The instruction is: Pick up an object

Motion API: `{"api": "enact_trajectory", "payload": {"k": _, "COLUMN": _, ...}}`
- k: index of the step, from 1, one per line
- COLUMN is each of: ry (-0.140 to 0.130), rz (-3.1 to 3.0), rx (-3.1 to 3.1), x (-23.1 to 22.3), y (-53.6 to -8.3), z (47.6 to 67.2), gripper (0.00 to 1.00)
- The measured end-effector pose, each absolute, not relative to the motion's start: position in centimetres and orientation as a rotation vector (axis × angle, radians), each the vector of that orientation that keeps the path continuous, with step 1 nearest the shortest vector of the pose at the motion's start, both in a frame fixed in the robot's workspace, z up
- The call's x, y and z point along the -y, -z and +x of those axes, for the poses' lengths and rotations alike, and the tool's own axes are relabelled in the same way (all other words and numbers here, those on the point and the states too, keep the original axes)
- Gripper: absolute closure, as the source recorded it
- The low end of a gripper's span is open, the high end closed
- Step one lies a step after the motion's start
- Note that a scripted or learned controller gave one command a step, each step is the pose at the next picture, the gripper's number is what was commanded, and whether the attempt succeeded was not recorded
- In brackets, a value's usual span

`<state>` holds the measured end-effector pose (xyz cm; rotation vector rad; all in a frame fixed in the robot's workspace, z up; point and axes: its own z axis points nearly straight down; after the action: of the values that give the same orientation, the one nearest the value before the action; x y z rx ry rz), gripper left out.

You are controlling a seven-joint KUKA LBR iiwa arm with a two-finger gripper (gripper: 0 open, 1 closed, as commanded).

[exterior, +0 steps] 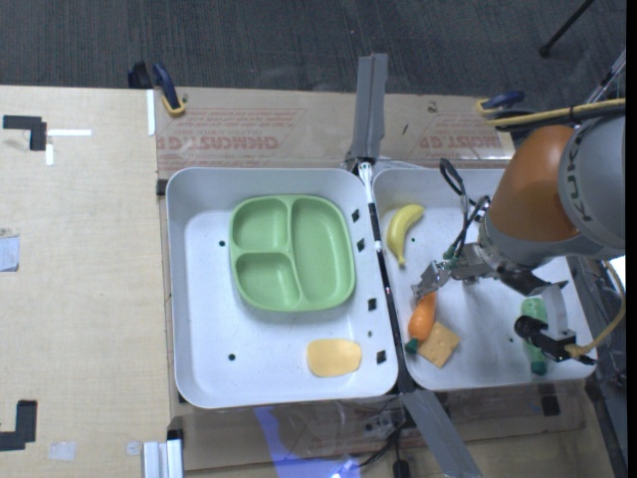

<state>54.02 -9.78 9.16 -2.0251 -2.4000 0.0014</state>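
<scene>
The left bin (189, 297) contains a green divided plate (294, 254) and, near its front wall, a flat yellow piece (333, 358). The right bin (478, 366) contains a banana (401, 229) near the divider, a carrot (422, 319), and an orange-tan block (438, 345) touching the carrot's lower end. A green item (533, 312) lies at the right side, partly hidden by the arm. The gripper (430, 279) hangs just above the carrot, below the banana. Whether it is open or closed cannot be determined; nothing is visibly held.
</scene>
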Motion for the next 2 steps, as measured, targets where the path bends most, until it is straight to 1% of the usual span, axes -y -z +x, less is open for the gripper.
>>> {"api": "enact_trajectory", "payload": {"k": 1, "ry": 0.000, "rz": -2.032, "rx": 2.396, "x": 9.9, "y": -10.1, "z": 54.1, "gripper": 1.00}}
{"api": "enact_trajectory", "payload": {"k": 2, "ry": -0.001, "rz": -1.806, "rx": 2.568, "x": 16.9, "y": -9.1, "z": 49.3, "gripper": 1.00}}
